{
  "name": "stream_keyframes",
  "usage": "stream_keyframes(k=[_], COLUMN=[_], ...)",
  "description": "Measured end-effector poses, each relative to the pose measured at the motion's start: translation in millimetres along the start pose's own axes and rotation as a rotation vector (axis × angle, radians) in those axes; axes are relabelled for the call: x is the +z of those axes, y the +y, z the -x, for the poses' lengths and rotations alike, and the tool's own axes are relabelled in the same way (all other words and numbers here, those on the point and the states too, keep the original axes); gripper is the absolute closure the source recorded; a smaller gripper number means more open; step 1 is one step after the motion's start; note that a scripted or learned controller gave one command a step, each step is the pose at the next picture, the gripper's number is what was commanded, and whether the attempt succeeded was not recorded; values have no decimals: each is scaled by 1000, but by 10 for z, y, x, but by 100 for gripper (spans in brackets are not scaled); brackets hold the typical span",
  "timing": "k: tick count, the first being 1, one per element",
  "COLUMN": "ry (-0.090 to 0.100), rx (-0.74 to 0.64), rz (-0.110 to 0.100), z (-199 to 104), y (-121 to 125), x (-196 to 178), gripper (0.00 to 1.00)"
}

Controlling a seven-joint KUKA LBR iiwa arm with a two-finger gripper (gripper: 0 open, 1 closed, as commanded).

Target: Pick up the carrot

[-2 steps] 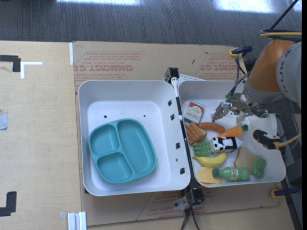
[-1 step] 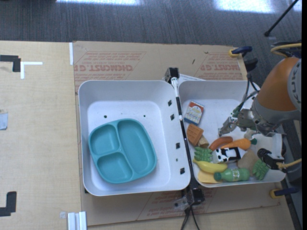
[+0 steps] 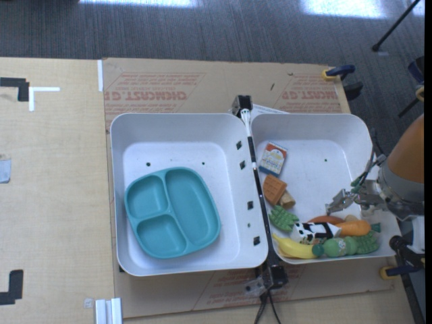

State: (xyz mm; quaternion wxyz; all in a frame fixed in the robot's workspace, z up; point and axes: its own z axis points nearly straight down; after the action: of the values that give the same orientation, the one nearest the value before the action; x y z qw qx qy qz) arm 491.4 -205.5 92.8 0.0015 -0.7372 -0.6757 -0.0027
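Note:
The orange carrot (image 3: 355, 229) lies near the front right corner of the right bin (image 3: 317, 135), among other toy foods. My gripper (image 3: 343, 197) hovers just above and behind it, reaching in from the right. Its thin metal fingers (image 3: 334, 204) are spread open with nothing between them. The arm's orange band sits at the right edge of the view.
Crowded round the carrot are a black-and-white toy cow (image 3: 314, 231), a banana (image 3: 293, 248), green vegetables (image 3: 345, 247) and a leafy green piece (image 3: 283, 218). A brown waffle (image 3: 275, 190) and a small carton (image 3: 273, 158) lie further back. The left bin holds a teal divided plate (image 3: 173, 212).

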Motion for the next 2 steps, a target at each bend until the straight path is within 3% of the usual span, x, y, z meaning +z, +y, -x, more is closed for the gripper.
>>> stream_keyframes(k=[1, 2], ry=[15, 11], rx=[104, 104], rz=[3, 5], z=[24, 11], y=[-54, -63], x=[-3, -3], gripper=[0, 0])
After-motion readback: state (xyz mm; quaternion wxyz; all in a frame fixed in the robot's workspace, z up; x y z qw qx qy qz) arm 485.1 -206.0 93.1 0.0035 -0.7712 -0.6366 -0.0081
